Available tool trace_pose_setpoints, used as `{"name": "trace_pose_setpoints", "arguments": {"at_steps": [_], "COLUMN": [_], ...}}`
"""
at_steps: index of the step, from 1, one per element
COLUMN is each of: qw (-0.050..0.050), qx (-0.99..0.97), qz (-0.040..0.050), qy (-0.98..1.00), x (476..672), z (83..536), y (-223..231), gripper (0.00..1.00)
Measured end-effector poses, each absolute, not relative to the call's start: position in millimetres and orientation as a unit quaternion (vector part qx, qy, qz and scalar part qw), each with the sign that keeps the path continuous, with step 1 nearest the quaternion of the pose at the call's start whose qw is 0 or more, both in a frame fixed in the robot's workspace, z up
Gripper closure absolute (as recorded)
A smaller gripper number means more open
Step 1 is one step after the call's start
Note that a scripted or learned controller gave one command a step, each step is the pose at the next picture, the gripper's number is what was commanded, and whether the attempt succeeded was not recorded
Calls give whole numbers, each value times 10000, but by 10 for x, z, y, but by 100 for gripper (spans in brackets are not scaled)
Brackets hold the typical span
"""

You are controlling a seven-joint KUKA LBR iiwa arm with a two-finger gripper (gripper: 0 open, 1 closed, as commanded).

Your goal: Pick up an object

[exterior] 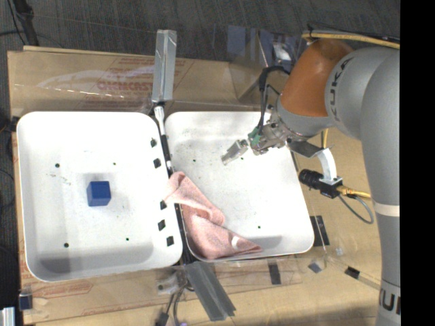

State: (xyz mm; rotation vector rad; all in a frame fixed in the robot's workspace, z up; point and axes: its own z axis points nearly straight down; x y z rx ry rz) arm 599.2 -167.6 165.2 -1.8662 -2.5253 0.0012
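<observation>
While the gripper [234,151] hangs over the shallow white right-hand bin [285,212], its two-finger end points toward the divider between the bins, and whether the fingers stand apart or together cannot be told at this resolution. Nothing is visible between them, so treat the gripper as carrying nothing.

Two candidate objects are present. A crumpled pink cloth [204,219] lies in the right-hand bin, against the wall nearest the divider and running to the near wall; its upper corner rises over the divider. A small blue plastic cube [99,193] sits in the shallow white left-hand bin [41,141], well apart from the gripper and on the far side of the divider.

Recommended procedure, judged from this layout:
- Select the pink cloth — it is the nearer object and shares the bin with the gripper.
- Position the gripper above the thickest fold, away from the bin wall, so neither finger strikes the rim.
- Descend vertically until the fingers bracket a ridge of fabric, then close.
- Lift slowly — a cloth may slip or drag on the divider.
</observation>
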Motion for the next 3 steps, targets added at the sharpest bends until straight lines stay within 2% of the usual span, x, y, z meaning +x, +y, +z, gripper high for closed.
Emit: {"name": "trace_pose_setpoints", "arguments": {"at_steps": [1,2,3], "qw": [25,-3,0], "qx": [-6042,-5926,-5901], "qz": [14,-8,-17], "qy": [-7968,-8055,-8073], "x": [5370,5030,5044], "z": [1112,931,1036], "y": [-1086,-1127,-1115], "gripper": [0,0,100]}}
